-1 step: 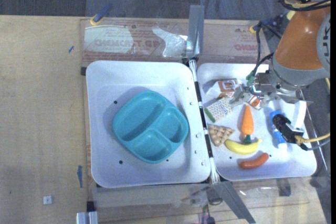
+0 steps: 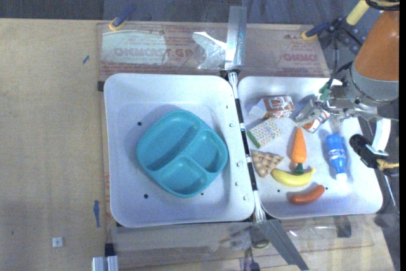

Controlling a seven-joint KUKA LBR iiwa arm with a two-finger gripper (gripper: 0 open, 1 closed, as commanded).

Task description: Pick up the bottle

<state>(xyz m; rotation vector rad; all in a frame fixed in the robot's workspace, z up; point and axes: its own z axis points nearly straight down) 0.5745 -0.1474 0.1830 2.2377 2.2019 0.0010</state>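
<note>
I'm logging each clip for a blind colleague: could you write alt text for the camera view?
A blue bottle lies in the right white bin beside a carrot, banana and sausage, with the arm's gripper hovering over that bin's upper part. The left bin holds a teal divided plate.

Bench (image 2: 44, 136) matt wood. Bins (image 2: 120, 105) smooth white plastic, slight sheen. Tray (image 2: 182, 152) glossy teal plastic. Bottle (image 2: 335, 154) shiny blue plastic. Banana (image 2: 293, 176), carrot (image 2: 298, 144) smooth plastic-looking.
</note>
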